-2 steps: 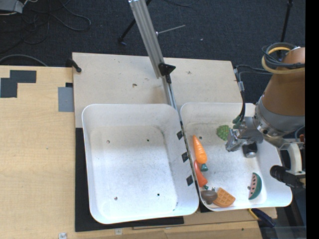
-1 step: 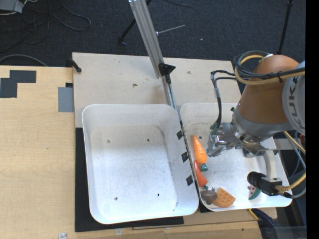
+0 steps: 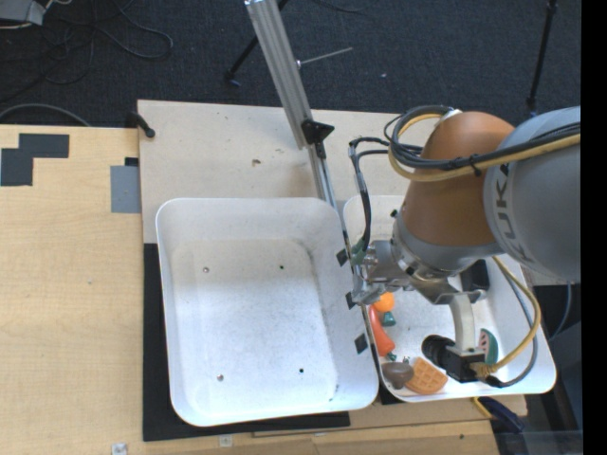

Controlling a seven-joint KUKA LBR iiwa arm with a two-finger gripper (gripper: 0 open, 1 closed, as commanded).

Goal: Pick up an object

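My gripper [image 3: 377, 290] reaches down into the right bin [image 3: 537, 373], close to its left wall, and the bulky wrist covers much of that bin. Just beneath the gripper lies a small orange object [image 3: 383, 303], with a long red-orange piece [image 3: 381, 336] right in front of it. Near the bin's front edge lie a brown lump [image 3: 398, 375] and an orange waffle-patterned piece [image 3: 429, 381]. A green and red object [image 3: 488, 344] peeks out at the right. I see nothing clearly held.
The left bin [image 3: 180, 254] sits alongside, sharing a narrow divide with the right bin. A slanted aluminium rail [image 3: 285, 74] rises from behind the bins. Wooden bench surface [image 3: 66, 282] extends to the left.
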